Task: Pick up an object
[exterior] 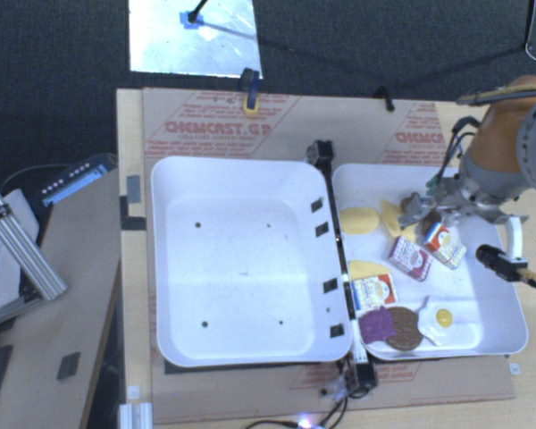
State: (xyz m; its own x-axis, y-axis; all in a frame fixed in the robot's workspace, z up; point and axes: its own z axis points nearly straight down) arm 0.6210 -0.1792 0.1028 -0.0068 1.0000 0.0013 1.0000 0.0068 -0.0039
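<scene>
Small red-and-white carton [444, 245] in right bin [500, 329], long side slanting up-left to down-right. Gripper [426, 211] low just above it; can't tell grip state.

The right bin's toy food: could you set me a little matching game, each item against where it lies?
Items:
1. fried egg
2. purple disc
3. yellow oval piece
4. pincer

Places:
A. near the divider, far half of the right bin
B. near corner by the divider, beside the brown cookie
C. above the small cartons, far side
D. near edge, right of the cookie

Pairs: 1-D, 2-B, 3-A, 4-C
</scene>
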